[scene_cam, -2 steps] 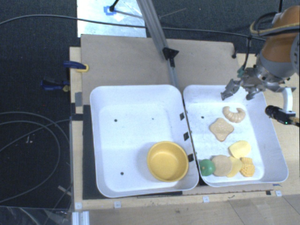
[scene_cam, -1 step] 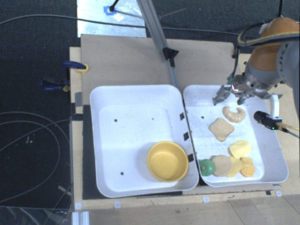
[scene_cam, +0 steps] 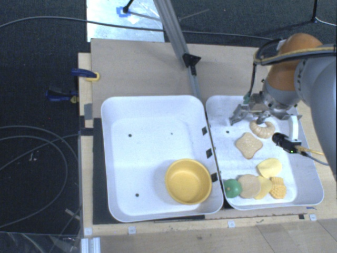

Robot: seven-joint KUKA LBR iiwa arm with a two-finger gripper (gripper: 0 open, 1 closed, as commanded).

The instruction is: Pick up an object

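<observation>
My gripper (scene_cam: 246,118) hangs low over the far part of the right bin (scene_cam: 310,186), open, with nothing between its fingers. Just to its right and nearer the camera lies a curled tan pastry piece (scene_cam: 262,129). A tan lobed biscuit (scene_cam: 248,145) sits a little further toward the front. Along the bin's front lie a yellow slice (scene_cam: 269,167), a green piece (scene_cam: 231,187), a beige round piece (scene_cam: 249,185), a yellow wedge (scene_cam: 263,187) and an orange ridged piece (scene_cam: 277,188), packed close together.
The left bin (scene_cam: 142,125) holds a yellow bowl (scene_cam: 188,181) at its front right corner. A grey pole (scene_cam: 176,33) slants down to the bench behind the bins. A cable with a black plug (scene_cam: 281,141) hangs from the wrist over the right bin.
</observation>
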